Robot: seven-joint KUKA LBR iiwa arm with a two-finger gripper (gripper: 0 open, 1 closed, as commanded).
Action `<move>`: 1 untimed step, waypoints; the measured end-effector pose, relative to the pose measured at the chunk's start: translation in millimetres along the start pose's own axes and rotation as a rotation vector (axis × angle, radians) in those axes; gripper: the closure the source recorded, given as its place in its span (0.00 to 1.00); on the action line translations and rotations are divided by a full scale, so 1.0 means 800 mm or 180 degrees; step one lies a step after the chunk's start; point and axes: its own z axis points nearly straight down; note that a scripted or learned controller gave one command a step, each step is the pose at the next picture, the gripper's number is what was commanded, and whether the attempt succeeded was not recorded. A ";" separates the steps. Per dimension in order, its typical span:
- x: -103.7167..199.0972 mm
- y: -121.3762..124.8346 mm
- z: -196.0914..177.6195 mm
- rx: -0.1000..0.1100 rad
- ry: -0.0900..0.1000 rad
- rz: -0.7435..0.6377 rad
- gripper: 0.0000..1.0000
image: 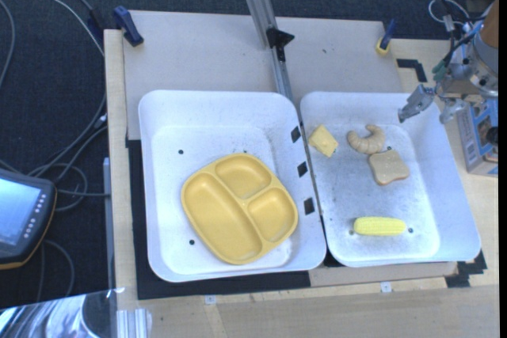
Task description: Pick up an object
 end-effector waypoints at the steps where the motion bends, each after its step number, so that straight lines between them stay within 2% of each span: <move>1: 0.000 0.000 0.000 0.0001 -0.0002 0.0000 0.00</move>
